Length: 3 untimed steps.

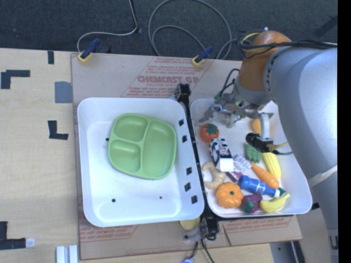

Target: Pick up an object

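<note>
My gripper [224, 114] hangs low over the far left part of the right bin [300, 179], below the orange band of the arm. A small red tomato [209, 131] lies just in front of it, apart from it. Further forward lie a black-and-white toy [220, 147], a white packet [241, 162], a beige ring [213, 172], an orange pumpkin [229, 195], a blue bottle [256, 185], a carrot [264, 174], a corn cob [272, 164] and a banana [274, 203]. I see nothing held in the gripper.
The left bin [93, 190] holds a green divided plate [142, 146]. A black divider [189, 147] runs between the bins. The grey arm [307, 103] covers the right bin's far right side. Cables [186, 15] lie behind the bench.
</note>
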Tool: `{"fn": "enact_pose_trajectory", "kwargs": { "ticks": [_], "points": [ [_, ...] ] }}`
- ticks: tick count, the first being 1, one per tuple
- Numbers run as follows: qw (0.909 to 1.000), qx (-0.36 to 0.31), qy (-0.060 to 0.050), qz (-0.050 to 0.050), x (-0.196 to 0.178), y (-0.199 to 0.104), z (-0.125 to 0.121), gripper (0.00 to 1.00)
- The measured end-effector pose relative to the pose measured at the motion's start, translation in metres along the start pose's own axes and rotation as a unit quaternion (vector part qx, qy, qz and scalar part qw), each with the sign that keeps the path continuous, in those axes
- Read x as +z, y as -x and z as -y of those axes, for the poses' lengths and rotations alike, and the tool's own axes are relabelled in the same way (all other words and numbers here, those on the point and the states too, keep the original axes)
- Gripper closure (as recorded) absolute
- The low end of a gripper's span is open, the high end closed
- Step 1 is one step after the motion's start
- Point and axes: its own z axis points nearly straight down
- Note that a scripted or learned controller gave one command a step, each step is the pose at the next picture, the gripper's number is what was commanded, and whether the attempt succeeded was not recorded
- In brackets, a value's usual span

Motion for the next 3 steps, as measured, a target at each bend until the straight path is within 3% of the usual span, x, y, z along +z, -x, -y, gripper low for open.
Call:
{"fn": "enact_pose_trajectory", "kwargs": {
  "ticks": [1,2,3],
  "points": [
    [1.0,0.001,0.0,0.001,-0.001,-0.009,0.03,0.0],
    [1.0,0.0,0.0,0.0,0.0,0.002,-0.002,0.0],
    [1.0,0.001,-0.002,0.001,-0.001,-0.009,0.009,0.0]
  ]
}}
